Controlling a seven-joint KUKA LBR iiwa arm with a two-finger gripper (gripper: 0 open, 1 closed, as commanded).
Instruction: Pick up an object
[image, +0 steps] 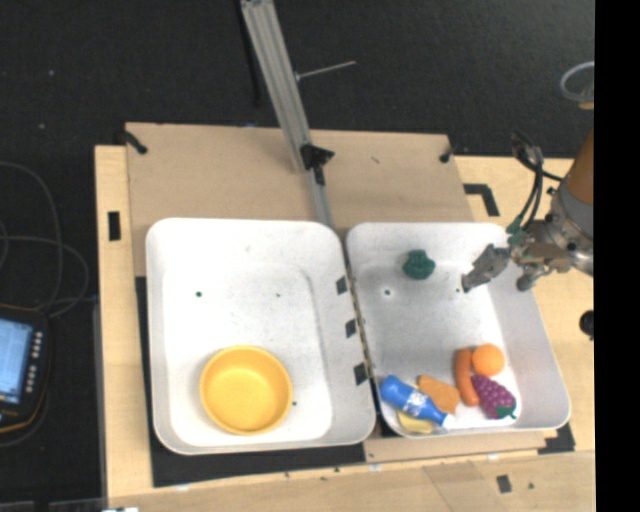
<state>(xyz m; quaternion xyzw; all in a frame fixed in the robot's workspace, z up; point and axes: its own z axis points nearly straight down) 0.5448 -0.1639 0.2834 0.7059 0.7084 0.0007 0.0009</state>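
In the camera view, the gripper (497, 266) is being held open and empty above the right bin (527, 318), so the approach is judged underway, with a descent onto the nearby green toy (418, 265) being called for.

Two bins sat side by side on worktop (400, 165). L bin (180, 250) held a bowl (246, 389) at front. R bin (530, 340) held a knob (419, 265) at back; bottle (410, 398), carrot (438, 391), orange (488, 359), grapes (493, 393) clustered at front. End effector (495, 270) hung over R bin's back-right, right of knob.
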